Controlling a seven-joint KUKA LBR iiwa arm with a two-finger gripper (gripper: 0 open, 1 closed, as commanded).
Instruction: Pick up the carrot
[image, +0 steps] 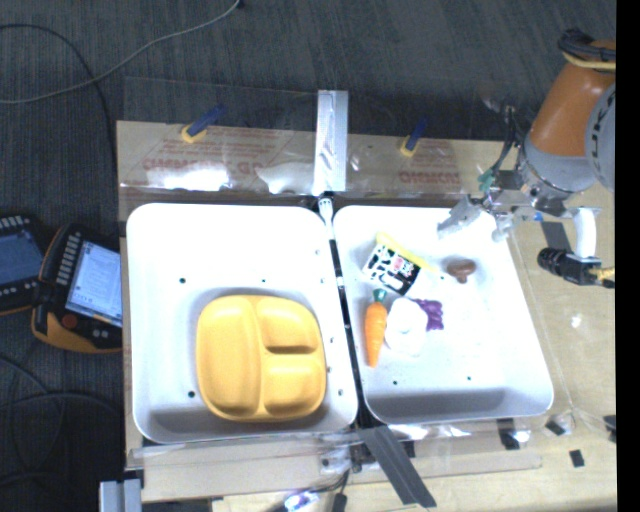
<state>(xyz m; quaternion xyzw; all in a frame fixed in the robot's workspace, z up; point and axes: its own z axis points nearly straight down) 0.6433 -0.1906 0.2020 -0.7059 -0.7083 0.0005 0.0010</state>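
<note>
In the camera view, the carrot (374, 331) is seen lying in the right bin (500, 385), close to its left wall, green top pointing away from the viewer, touching a white object (406, 327) on its right. The pincer (470, 217) is held above the bin's far right corner, well apart from the carrot; whether it is open or closed cannot be told. A descent over the carrot's middle, with the grip set across its width, is judged best, so that the white object is not caught.
</note>
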